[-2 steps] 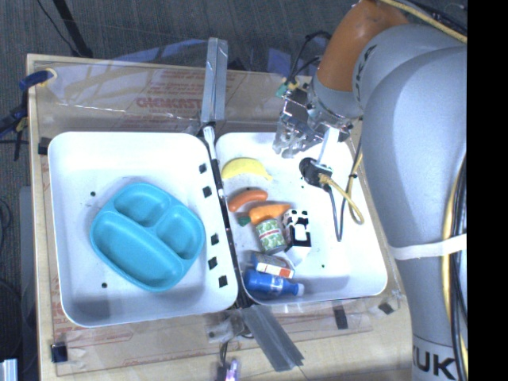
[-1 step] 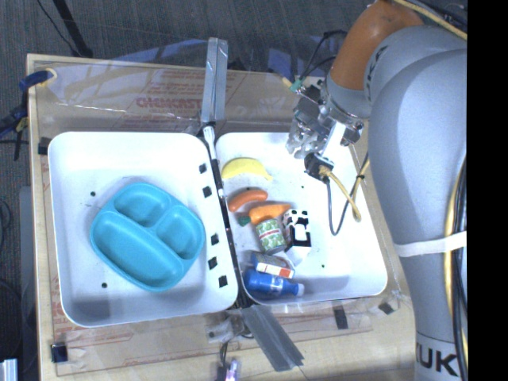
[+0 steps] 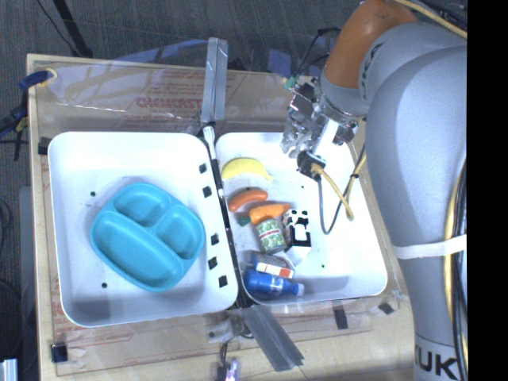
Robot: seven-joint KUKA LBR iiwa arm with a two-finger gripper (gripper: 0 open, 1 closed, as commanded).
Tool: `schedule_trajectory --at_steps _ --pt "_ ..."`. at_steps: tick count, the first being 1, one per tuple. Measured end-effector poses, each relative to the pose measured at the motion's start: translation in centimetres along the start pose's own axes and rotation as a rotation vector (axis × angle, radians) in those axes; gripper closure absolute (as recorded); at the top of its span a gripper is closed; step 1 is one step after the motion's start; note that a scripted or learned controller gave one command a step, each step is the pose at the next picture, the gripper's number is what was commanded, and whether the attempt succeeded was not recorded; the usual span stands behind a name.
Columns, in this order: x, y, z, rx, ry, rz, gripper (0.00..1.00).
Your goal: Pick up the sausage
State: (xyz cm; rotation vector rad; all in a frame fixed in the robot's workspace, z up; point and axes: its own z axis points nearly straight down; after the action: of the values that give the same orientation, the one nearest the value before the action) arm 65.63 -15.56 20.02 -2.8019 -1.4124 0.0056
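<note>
Right bin (image 3: pixel 361 270): sausage (image 3: pixel 247 199), orange-brown, lying near divider, just below yellow banana (image 3: pixel 244 168), just above carrot (image 3: pixel 269 210). Green-labelled can (image 3: pixel 270 234) below carrot; black-and-white block (image 3: pixel 298 228) beside can; blue bottle (image 3: pixel 272 283) at near edge. Left bin (image 3: pixel 71 165): blue compartment plate (image 3: pixel 147 235). Gripper (image 3: pixel 302 151) positioned over far part of right bin, apart from sausage, nothing seen held; finger state cannot be told.

Bulky grey arm (image 3: pixel 421 133), orange wrist band (image 3: pixel 353 42), yellow cable (image 3: pixel 341 197), metal hand (image 3: pixel 305 137)
</note>
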Motion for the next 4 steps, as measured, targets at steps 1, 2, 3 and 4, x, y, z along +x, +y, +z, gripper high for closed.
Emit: schedule_trajectory --at_steps 1,2,3,4 --pt "-1.7 1.4 1.0 -0.004 0.001 0.1 1.0" --pt "-3.7 1.6 -0.7 -0.004 0.002 0.105 1.0" --pt "1.0 -1.8 -1.3 0.003 -0.002 0.219 1.0" --pt "-5.1 1.0 -2.3 -0.001 0.0 0.209 1.0"
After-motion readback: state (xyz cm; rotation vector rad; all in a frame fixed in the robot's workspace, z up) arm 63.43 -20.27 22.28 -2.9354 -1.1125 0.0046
